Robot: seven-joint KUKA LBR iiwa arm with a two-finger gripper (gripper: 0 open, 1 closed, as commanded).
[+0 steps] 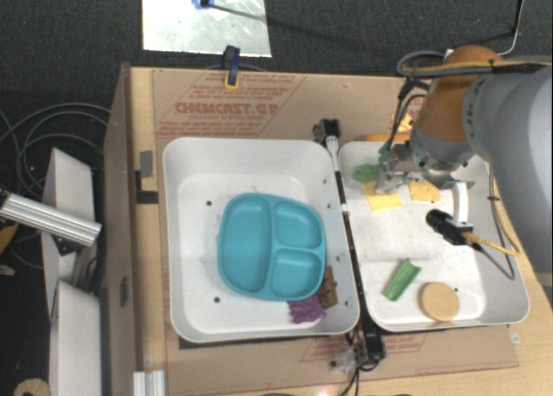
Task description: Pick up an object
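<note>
My gripper (388,176) hangs low over the far left corner of the right bin (492,286). Just left of it lies a small green piece (366,173), and a flat yellow square (384,202) lies right under and in front of it. A pale orange slice (423,190) sits to its right. Nearer the front of this bin are a green stick (401,280) and a round tan biscuit (440,301). Nothing shows between the fingers.
The left bin (194,213) holds a teal divided plate (270,245), with a purple lump (304,309) and a brown piece (328,289) at the plate's front right. An orange bit (378,137) lies at the right bin's far rim. The arm covers that bin's far right.
</note>
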